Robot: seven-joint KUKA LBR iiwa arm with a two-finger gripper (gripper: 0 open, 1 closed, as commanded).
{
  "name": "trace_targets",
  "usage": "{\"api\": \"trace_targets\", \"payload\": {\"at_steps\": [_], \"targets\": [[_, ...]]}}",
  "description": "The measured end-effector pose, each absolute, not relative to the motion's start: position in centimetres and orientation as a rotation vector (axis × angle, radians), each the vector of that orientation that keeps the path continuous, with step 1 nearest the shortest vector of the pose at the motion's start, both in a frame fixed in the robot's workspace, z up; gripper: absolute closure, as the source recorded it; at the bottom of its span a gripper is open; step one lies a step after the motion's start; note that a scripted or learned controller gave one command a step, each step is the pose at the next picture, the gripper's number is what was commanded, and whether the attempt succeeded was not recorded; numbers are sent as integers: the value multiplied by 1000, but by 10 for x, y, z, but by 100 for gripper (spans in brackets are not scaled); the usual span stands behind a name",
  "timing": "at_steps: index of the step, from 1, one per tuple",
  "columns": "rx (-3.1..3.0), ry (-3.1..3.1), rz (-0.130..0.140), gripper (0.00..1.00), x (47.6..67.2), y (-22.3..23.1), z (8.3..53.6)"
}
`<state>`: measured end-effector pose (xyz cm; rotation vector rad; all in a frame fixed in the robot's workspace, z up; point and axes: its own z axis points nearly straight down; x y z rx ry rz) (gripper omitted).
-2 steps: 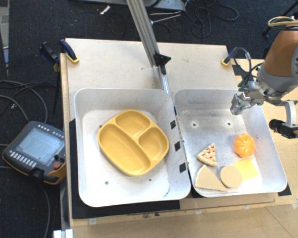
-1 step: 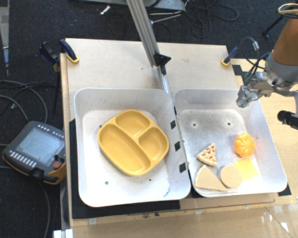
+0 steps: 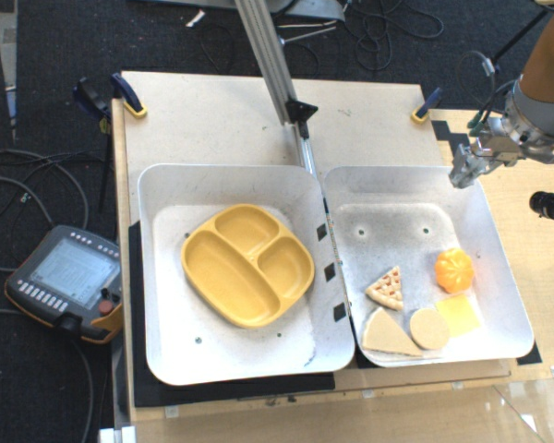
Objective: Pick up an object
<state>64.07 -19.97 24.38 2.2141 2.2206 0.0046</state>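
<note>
In the right bin lie a small orange fruit, a waffle-patterned pizza slice, a pale wedge, a round tan disc and a yellow square slice, all near the front right. My gripper hangs over the bin's back right corner, well behind the fruit, with nothing visible between its fingers.
The left bin holds a yellow divided plate. A slanted metal pole runs down to the seam between the bins. Clamps sit at the bench's back corners. A teach pendant lies on the floor at left.
</note>
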Motion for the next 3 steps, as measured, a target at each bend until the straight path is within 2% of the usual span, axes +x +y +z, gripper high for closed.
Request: {"api": "trace_targets", "payload": {"at_steps": [1, 3], "targets": [[2214, 2231, 2, 100, 636, -147, 241], [2213, 2233, 1, 100, 603, -40, 256]]}}
